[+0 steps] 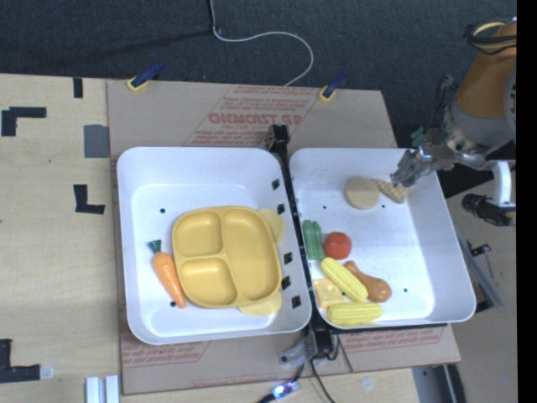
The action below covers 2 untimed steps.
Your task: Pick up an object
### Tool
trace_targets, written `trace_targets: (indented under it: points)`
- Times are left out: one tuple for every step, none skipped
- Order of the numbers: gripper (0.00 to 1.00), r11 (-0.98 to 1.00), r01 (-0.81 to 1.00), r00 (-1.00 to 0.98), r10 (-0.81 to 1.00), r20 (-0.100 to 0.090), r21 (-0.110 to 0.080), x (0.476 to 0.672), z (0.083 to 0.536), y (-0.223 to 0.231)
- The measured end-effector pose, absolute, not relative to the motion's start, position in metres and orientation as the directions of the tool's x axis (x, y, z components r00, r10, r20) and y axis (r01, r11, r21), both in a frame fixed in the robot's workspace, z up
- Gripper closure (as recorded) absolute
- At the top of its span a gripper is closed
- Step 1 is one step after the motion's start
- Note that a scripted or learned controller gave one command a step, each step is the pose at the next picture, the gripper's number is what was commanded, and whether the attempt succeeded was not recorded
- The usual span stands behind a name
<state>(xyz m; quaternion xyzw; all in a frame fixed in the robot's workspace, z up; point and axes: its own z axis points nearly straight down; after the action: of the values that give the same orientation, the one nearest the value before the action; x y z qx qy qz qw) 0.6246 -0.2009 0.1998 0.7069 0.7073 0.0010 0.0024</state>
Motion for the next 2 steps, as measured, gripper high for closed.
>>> trace_targets:
  points:
    - [1.0, 0.001, 1.0, -0.001, 1.0, -0.001, 0.002, 0.625, 0.226, -0.201]
    - [1.0, 0.004, 1.0, -0.004, 1.0, 0.001, -0.002, 0.603, 0.226, -0.159]
